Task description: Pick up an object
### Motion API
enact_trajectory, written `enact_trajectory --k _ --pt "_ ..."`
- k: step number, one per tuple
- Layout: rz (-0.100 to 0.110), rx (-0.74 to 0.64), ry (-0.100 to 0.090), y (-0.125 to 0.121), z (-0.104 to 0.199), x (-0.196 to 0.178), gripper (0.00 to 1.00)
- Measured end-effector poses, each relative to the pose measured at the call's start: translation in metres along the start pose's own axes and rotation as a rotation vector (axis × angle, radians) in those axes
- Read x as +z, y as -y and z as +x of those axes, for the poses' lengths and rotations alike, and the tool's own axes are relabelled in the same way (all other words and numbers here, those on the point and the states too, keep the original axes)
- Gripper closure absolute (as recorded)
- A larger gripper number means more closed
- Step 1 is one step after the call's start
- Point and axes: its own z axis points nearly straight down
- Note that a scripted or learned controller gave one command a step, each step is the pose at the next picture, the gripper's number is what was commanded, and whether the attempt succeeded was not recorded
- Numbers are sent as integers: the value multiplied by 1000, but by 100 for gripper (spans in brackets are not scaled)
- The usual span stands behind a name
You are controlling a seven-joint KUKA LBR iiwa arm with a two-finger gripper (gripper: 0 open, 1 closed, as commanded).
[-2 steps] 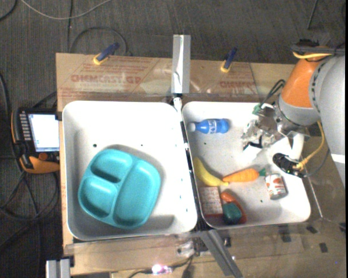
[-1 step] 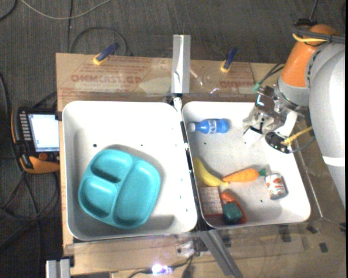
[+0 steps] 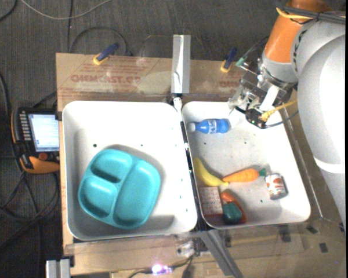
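At the near edge of the right-hand shallow white bin (image 3: 298, 204) sit a small teal-and-orange block-like toy (image 3: 232, 211) and, just to its left, a flat pale card with reddish print (image 3: 209, 200). A little farther in, a small red-and-white can (image 3: 275, 186) lies on its side near the bin's right wall, and an orange plastic carrot (image 3: 242, 176) lies crosswise beside it, its blunt end touching a yellow plastic banana (image 3: 205, 173) that curves along the bin's left wall. In the left-hand white bin (image 3: 75, 120), a turquoise plastic plate with three compartments (image 3: 120, 187) rests toward the near side, slightly tilted. Farther back in the right bin, a small blue-and-white plastic bottle (image 3: 213, 126) lies on its side near the far wall. Beyond it, the two-finger gripper (image 3: 249, 109) hangs over the bin's far right corner, just right of the bottle and apart from it; whether it is wide or narrow cannot be told, and nothing is seen held in it. Behind the bins lies a brown cardboard sheet (image 3: 104, 80).
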Motion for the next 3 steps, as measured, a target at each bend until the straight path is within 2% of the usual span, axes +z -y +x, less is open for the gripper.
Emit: enact_trajectory --k 1,2,3 --pt "1 -35 0 72 -3 -40 100" --pt "1 -82 0 104 -6 -48 100" --pt "0 -192 1 47 29 -1 100"
